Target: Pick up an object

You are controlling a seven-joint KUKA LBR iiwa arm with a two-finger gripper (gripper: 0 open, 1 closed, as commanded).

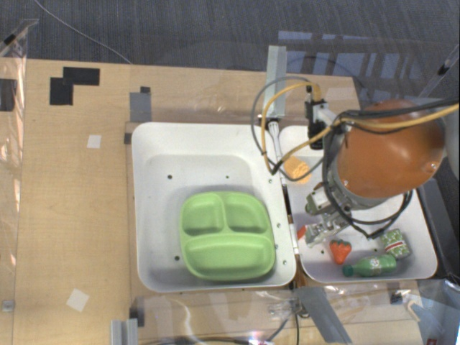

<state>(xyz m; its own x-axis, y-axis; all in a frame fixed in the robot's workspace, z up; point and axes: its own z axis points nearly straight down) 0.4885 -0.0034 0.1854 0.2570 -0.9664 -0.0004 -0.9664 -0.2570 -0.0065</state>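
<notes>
The left bin (147, 192) holds a smooth green three-compartment tray (226, 236); the right bin (424, 261) holds a green bottle (370, 266), a red strawberry-shaped item (341, 251), a small green-and-white can (394, 242) and an orange piece (295, 168). The arm's orange band (384, 149) overhangs the right bin, with the gripper (321, 230) low beside the strawberry-shaped item. Gripper state cannot be determined, as the metal parts are too cluttered.

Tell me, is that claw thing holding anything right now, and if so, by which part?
It cannot be told. The gripper hangs low in the right bin, beside a strawberry and a green bottle, but nothing is visibly between its fingers.
</notes>
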